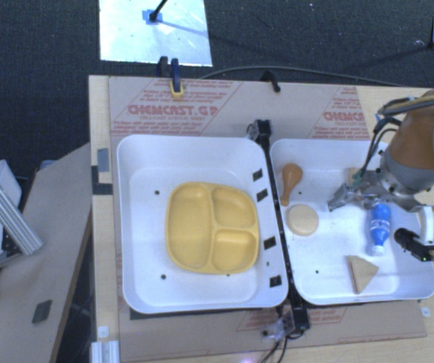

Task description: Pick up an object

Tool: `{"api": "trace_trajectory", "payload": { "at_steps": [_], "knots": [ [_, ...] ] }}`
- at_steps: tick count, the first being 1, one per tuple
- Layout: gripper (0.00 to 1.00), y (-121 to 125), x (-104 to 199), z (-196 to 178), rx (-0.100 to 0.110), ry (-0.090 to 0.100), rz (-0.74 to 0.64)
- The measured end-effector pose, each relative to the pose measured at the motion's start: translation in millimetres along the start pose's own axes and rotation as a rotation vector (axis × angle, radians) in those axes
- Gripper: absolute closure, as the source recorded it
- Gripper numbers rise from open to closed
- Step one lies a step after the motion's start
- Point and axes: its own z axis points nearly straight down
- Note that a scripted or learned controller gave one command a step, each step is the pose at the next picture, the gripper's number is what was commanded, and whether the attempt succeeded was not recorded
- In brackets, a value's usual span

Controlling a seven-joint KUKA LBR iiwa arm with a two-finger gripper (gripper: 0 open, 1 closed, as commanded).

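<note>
Camera view gives me two white bins side by side; I take the right bin [429, 282] as my landmark. Inside it lie a blue bottle [379, 228] toward its right side, a round beige disc [303, 220] near its left wall, a tan wedge [361, 272] by its front edge, and a small wooden spoon-like piece [289, 179] toward its back left. My gripper [351, 197] hangs over the bin's middle, just left of the bottle; I cannot tell how its fingers stand. Left of that bin, a yellow divided plate [212, 228] fills the left bin [145, 165].
</note>
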Motion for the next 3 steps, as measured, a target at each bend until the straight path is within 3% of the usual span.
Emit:
{"api": "trace_trajectory", "payload": {
  "at_steps": [1,3],
  "knots": [
    [1.0,0,-2,-12,-0.002,-0.005,0.001],
    [1.0,0,1,-111,-0.004,-0.01,0.001]
  ]
}}
